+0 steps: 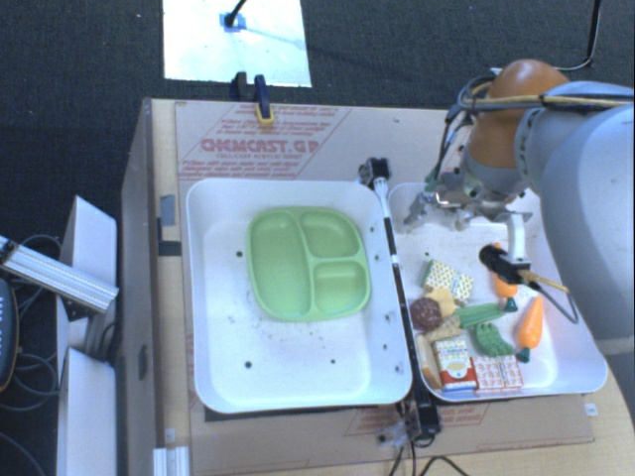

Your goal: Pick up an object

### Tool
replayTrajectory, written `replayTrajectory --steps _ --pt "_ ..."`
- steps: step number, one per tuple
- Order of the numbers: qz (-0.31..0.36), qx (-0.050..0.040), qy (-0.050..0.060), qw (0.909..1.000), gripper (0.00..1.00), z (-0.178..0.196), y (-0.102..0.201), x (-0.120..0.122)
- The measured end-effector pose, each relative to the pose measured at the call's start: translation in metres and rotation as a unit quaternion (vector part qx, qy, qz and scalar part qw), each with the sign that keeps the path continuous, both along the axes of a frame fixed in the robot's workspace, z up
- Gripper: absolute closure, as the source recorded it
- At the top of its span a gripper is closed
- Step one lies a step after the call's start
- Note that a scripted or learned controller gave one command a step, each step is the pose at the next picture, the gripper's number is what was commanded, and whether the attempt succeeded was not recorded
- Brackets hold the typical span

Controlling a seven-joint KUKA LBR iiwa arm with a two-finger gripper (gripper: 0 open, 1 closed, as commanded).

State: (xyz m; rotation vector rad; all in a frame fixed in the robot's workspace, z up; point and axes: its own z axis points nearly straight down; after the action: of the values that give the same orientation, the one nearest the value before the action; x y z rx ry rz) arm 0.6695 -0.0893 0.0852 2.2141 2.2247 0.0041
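Note:
My gripper (439, 212) hangs over the far left corner of the right bin (585, 370), above bare white floor. Its fingers stand apart and open with nothing between them. The toy foods lie nearer the front of that bin, apart from the gripper: a checkered cracker (441, 275), a dark red round piece (427, 312), a green cucumber (480, 314), an orange carrot (531, 323), a red box (454, 361) and a pink checkered pack (499, 372).
A green compartment plate (309, 265) lies in the left bin (223, 365). A raised divider (393, 266) separates the two bins. A small orange piece (506, 289) and a dark green piece (493, 340) sit among the foods.

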Motion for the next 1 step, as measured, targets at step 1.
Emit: replayTrajectory --steps 1 --pt "-0.002 0.0000 0.002 1.0000 0.00 -0.0009 0.0040 -0.0645"
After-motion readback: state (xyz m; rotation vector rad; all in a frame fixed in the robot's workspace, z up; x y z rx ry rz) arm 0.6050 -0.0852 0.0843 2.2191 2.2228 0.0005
